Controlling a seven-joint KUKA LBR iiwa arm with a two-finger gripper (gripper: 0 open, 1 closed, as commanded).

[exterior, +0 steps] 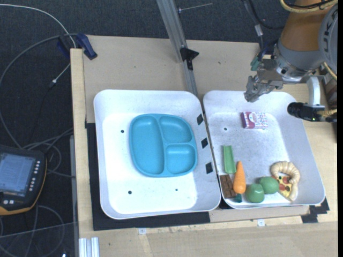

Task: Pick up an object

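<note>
Status: the pick is not yet done. The gripper (253,95) sits over the far edge of the right bin (300,143), above the floor and apart from every object. Nothing is seen between its tips. Whether the gripper is released or clenched cannot be told from this slanted overhead view, since the tips appear as one dark mass.

Candidate objects, all in the right bin:
- A small box (253,120) with pink and white print lies just in front of the gripper, on its own in open floor. It is the nearest target.
- A green stick (229,159) and a carrot (239,178) lie side by side near the left wall.
- A brown block (227,185), two green round pieces (262,189) and a pale ring-shaped toy (285,177) crowd the near corner, touching or nearly so.

The left bin (107,143) holds a blue tray (163,144) with three compartments.

Remaining steps, as judged: align over one object, descend, close on it, lift. The box probably offers the clearest approach, as the near-corner cluster leaves little room for the tips.
</note>
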